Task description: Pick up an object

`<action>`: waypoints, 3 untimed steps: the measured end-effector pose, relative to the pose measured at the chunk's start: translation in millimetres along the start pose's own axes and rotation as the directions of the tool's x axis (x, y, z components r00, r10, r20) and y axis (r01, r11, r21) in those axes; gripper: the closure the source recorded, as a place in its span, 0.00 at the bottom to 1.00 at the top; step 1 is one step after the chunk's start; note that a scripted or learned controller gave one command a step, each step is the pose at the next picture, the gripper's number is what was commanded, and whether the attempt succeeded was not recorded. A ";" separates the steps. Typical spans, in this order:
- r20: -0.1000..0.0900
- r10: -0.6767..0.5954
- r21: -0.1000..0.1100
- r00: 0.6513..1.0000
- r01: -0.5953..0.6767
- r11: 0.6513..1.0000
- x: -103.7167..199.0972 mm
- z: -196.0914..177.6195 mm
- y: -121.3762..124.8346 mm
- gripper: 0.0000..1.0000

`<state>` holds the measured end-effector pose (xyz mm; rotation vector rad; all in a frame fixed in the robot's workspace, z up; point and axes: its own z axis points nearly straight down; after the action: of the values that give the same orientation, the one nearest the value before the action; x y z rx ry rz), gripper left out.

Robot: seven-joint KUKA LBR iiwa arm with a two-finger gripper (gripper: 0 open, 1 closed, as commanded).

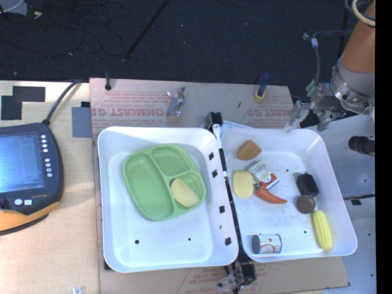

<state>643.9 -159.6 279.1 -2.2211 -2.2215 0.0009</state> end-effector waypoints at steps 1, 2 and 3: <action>-0.003 0.002 0.016 1.000 -0.002 1.000 -28.0 129.7 -25.3 0.00; 0.000 0.000 0.000 1.000 0.000 1.000 -0.8 167.5 -91.0 0.00; -0.001 0.001 -0.001 1.000 -0.001 1.000 -5.4 189.8 -103.1 0.00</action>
<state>540.7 -165.1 89.4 -2.2220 -2.2203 -0.0018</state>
